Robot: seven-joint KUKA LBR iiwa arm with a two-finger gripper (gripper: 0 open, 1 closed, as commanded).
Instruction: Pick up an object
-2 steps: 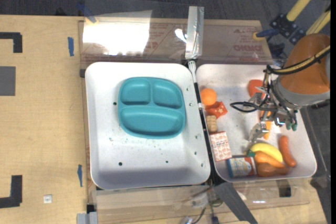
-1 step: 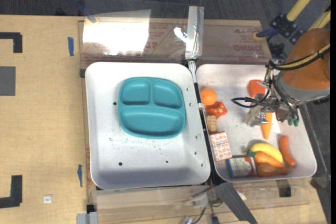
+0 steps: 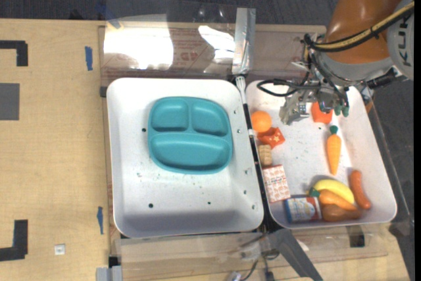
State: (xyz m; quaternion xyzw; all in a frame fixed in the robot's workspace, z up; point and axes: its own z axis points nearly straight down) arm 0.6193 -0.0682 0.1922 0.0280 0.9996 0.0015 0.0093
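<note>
The gripper (image 3: pixel 309 105) hovers at the right bin's (image 3: pixel 385 207) far edge; finger state unclear; next, descend onto the carrot (image 3: pixel 334 151).

nothing here reads cleanly. faint reddish print runs across the clear plastic sheet (image 3: pixel 177 43) behind the bins, but glare washes it out and no letters can be made out. the small pink packet (image 3: pixel 275 182) and the blue-labelled can (image 3: pixel 303 208) in the right bin (image 3: pixel 381 168) both carry printing, too small and blurred to tell.
</note>
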